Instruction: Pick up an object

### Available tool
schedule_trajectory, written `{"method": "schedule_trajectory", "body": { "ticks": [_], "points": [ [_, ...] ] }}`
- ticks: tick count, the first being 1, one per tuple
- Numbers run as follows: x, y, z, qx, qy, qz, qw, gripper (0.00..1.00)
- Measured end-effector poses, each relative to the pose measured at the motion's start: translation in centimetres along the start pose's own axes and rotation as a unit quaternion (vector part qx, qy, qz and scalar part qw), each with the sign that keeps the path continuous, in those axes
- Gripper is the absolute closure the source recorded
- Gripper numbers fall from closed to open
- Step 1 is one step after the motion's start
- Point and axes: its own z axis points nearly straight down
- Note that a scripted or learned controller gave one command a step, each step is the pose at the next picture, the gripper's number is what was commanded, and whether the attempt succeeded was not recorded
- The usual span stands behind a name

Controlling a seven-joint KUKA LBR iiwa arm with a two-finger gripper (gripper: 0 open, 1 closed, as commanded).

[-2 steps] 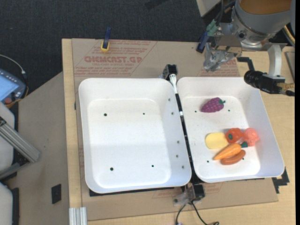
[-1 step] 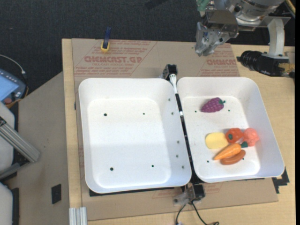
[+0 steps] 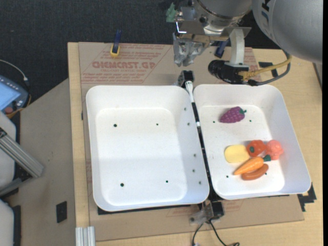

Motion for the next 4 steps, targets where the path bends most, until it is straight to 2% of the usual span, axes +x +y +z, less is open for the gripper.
{"method": "schedule_trajectory", "body": {
  "ticks": [1, 2, 3, 4],
  "points": [
    [4.7, -0.2, -3.7, -0.009, 0.001, 0.0, 1.0, 1.0],
    [10.0, 0.6, -7.7, -0.009, 0.002, 0.0, 1.0, 1.0],
    [9.5, 3.9, 3.1, 0.001, -0.002, 0.004, 1.0, 1.0],
    [9.6, 3.9, 4.3, -0.003, -0.001, 0.003, 1.0, 1.0]
  ]
}}
